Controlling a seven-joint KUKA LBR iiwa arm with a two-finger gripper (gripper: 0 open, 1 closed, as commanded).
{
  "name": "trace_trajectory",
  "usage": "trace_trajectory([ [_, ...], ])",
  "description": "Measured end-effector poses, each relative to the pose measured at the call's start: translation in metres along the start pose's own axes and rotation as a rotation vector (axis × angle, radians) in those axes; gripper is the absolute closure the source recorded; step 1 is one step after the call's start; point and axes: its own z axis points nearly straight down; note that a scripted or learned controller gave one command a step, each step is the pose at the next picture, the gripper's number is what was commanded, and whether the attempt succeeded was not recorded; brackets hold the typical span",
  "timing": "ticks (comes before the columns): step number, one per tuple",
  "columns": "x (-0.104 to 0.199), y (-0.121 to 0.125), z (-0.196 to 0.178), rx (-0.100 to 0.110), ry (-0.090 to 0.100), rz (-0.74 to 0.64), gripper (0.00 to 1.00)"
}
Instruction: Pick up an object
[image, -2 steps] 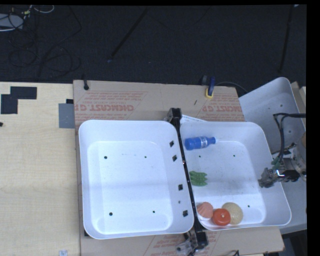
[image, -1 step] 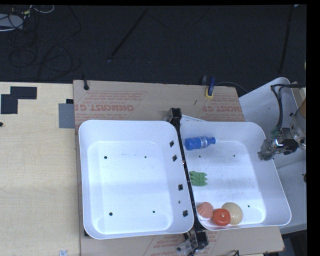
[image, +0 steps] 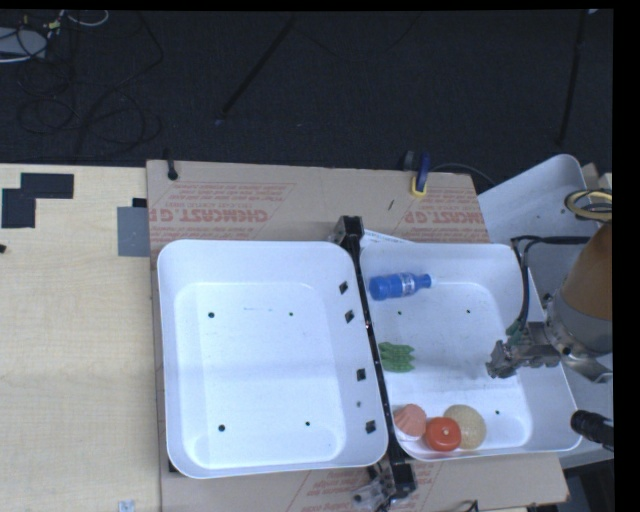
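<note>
The right bin (image: 505, 262) holds a blue bottle (image: 399, 286) lying on its side near the back left. A small green object (image: 396, 356) lies by the divider. At the front sit a pink-and-white round object (image: 409, 420), a red round object (image: 443, 434) and a tan ball (image: 467, 424), bunched together. My gripper (image: 503, 363) hangs low over the bin's right side, to the right of the green object and above the tan ball. Nothing shows between its tips.
The left bin (image: 180, 300) lies beside the right one, with a black clip strip (image: 362, 330) along the shared edge. Cardboard (image: 250, 205) lies under both bins. A blue-and-yellow clamp (image: 421, 172) sits at the cardboard's back edge.
</note>
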Motion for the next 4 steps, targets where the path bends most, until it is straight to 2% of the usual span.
trace_trajectory([
  [1, -0.026, 0.059, -0.065, -0.020, -0.010, -0.002, 1.00],
  [2, 0.004, -0.004, -0.058, -0.006, -0.002, 0.002, 1.00],
  [3, -0.018, 0.051, -0.096, -0.017, -0.008, -0.002, 1.00],
  [4, -0.004, 0.009, -0.021, -0.002, -0.002, 0.001, 1.00],
])
